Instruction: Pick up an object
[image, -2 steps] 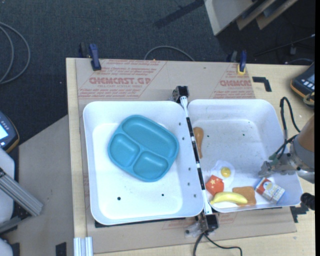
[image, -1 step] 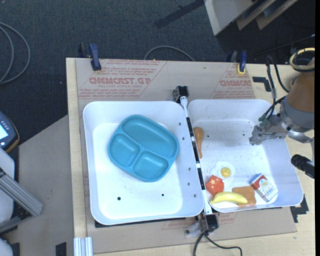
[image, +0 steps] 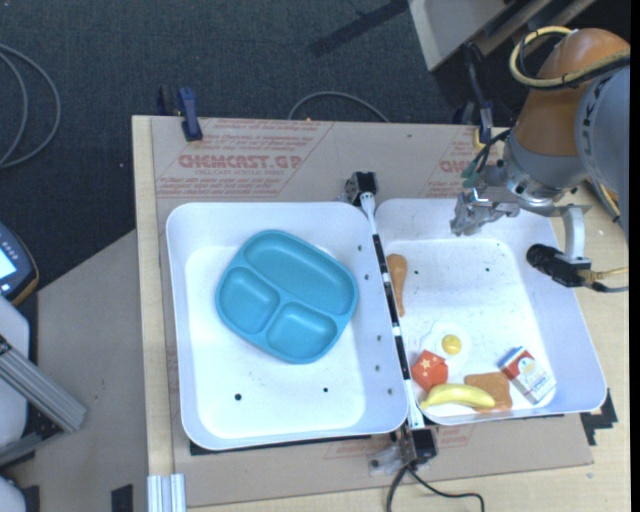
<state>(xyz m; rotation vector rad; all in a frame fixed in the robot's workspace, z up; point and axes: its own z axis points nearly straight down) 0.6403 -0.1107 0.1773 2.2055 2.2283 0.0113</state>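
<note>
Well below the gripper (image: 468, 222), whose jaws' opening cannot be told, lie the banana (image: 456, 397) and egg (image: 451, 345); it should descend squarely over one.

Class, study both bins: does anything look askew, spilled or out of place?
Only slightly. The blue divided plate lies rotated, askew to the left bin. In the right bin, an orange-brown piece lies against the dividing wall, apart from the toy foods clustered near the banana.

Dark carpet floor (image: 90, 60) surrounds a brown board bench (image: 250, 155); black cables (image: 20, 110) trail at ten o'clock.
</note>
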